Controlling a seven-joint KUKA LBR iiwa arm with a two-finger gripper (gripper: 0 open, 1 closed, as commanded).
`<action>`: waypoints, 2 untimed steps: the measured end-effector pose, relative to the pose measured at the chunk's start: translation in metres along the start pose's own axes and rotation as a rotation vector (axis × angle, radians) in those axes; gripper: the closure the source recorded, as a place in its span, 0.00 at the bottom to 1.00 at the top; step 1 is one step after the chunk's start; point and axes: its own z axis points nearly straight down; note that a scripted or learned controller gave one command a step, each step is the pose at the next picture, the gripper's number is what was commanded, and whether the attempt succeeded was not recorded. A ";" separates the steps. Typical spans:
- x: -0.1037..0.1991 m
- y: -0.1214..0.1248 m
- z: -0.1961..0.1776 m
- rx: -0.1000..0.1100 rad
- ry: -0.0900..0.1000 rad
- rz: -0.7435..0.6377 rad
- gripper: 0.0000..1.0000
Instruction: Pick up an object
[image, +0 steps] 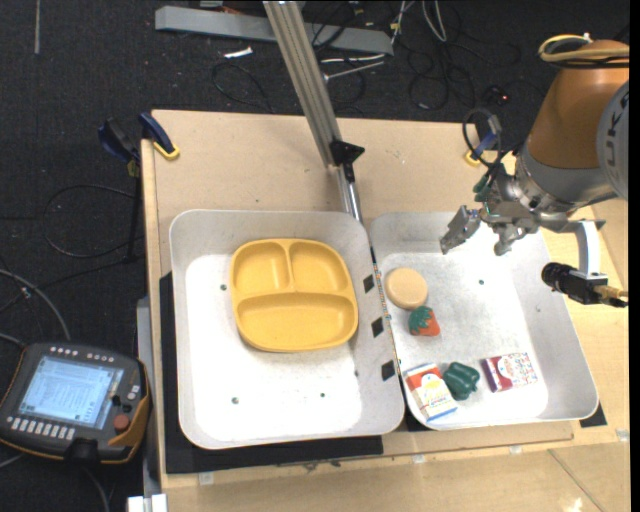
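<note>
Gripper (482, 234) hangs over the far part of the right bin (545, 330), its two fingers spread wide apart with nothing between them; one finger (456, 232) slants toward the bin's middle, the other (505, 240) sits nearer the arm. Above it, the grey wrist joins the orange band of the arm (578, 110), which enters from the right.

Five loose items lie in the right bin, all nearer the camera than the gripper. A round tan disc (407, 288), like a toy cookie or bun, lies close to the bin's left wall. Just below it sits a small toy strawberry (425, 321), red with a green top. Along the bin's near edge lie a small white and red carton (431, 390), a dark green lumpy toy (461, 378) touching or nearly touching the carton's right side, and a small red and white packet (510, 372) a little apart to the right.

Left bin (200, 330) holds a yellow divided plate (294, 295) with three compartments, set near the bin's middle toward its far side.

Both bins rest on a tan bench top (250, 160). A teach pendant (70, 400) with a lit screen lies on the dark floor at lower left.
</note>
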 end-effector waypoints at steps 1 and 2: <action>0.000 0.000 0.000 0.000 0.000 0.000 0.00; 0.001 -0.003 0.064 0.007 0.000 0.003 0.00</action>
